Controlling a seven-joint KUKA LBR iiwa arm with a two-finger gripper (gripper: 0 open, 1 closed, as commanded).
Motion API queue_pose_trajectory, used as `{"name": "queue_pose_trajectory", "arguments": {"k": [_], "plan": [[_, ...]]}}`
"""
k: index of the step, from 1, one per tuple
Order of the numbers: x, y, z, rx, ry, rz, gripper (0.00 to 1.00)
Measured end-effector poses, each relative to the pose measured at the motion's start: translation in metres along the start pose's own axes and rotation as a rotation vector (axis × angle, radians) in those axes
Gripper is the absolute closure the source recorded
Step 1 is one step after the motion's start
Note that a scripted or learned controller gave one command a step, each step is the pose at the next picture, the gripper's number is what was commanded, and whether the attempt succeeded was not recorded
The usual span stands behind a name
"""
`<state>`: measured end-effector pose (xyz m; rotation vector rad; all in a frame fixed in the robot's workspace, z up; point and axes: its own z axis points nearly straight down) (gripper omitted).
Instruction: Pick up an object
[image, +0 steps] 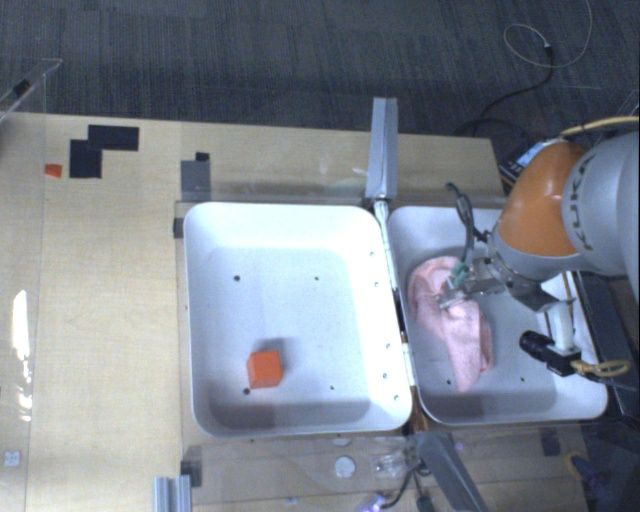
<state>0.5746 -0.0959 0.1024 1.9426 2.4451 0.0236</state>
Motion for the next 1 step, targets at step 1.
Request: {"name": "queue_pose_trajectory", "arguments": {"k": [1], "plan": [[0.0176, 0.0466, -0.0981, 0.020, 0.006, -0.144, 1.00]]}}
